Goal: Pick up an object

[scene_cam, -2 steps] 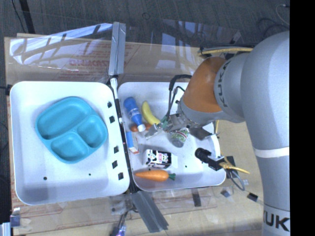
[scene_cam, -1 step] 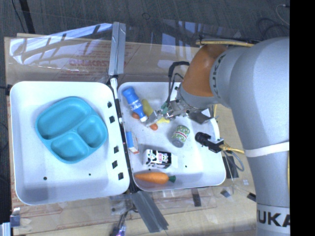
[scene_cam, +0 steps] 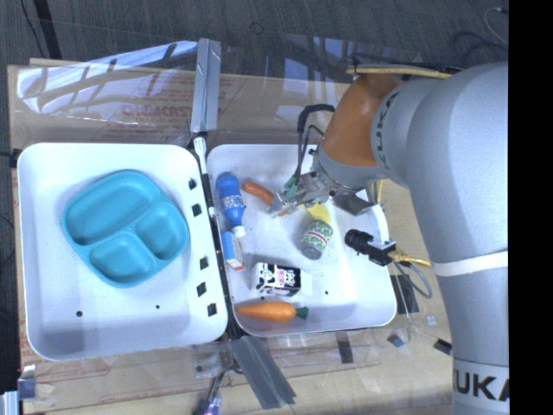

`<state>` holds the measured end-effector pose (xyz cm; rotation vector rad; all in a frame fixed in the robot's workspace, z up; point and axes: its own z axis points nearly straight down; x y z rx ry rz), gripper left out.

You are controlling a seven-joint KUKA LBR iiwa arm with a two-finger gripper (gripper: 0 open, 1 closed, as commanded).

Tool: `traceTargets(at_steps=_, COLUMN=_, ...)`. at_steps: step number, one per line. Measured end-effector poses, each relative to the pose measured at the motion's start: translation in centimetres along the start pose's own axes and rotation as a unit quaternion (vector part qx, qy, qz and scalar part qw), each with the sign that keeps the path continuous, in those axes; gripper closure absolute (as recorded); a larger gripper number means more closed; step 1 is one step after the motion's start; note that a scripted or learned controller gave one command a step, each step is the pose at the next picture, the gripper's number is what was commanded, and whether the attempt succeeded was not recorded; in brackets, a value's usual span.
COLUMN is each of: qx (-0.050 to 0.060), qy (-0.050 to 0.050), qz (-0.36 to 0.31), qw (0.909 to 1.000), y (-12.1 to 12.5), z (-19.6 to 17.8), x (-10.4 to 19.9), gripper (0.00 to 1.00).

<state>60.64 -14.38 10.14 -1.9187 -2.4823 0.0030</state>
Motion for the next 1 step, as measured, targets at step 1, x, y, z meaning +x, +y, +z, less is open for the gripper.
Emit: traceTargets(at_steps=1, qx=-0.002, qy=-0.001, qz=0.009, qw=1.0, y=-0.24, z=-17.06, x=1.25, gripper=1.0)
